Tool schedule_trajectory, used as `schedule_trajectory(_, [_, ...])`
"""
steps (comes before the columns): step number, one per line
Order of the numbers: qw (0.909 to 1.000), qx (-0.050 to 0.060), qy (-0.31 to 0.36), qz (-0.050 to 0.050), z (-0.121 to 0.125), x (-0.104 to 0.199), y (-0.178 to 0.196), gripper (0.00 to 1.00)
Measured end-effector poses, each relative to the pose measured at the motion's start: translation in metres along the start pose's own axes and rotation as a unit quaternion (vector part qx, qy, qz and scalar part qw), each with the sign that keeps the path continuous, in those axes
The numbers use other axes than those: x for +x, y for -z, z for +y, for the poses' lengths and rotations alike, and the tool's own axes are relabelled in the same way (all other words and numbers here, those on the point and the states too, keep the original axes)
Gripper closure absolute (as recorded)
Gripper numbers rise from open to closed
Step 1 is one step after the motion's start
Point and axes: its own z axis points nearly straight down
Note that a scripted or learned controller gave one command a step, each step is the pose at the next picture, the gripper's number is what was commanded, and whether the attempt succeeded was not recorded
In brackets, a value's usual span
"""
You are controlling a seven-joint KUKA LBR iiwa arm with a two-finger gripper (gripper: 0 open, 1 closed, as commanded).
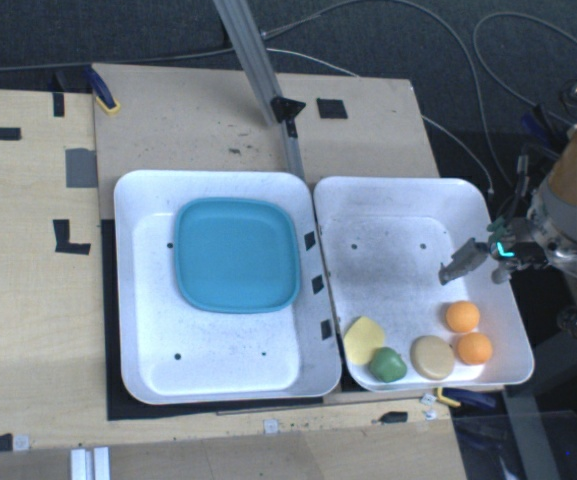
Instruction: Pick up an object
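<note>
Gripper [471, 259] poised over the right bin [398, 196], above its right side; whether its jaws stand wide or narrow cannot be told. Candidate objects cluster along the near edge: yellow piece [363, 339], green piece [388, 365], beige round [432, 357], two orange balls [462, 316]. Left bin [138, 268] holds a blue plate [236, 254]

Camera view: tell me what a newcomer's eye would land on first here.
First the big blue plate, lying flat in the left bin. Next the bright cluster along the near edge of the right bin: two orange balls, a beige round piece, a yellow piece and a green one. The end effector hangs above that bin's right side.
</note>
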Motion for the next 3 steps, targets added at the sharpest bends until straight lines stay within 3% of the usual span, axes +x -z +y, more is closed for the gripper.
schedule_trajectory(1, [1.0000,0.000,0.000,0.000,0.000,0.000,0.000,0.00])
schedule_trajectory(3, [1.0000,0.003,0.000,0.001,0.002,0.008,-0.124,0.00])
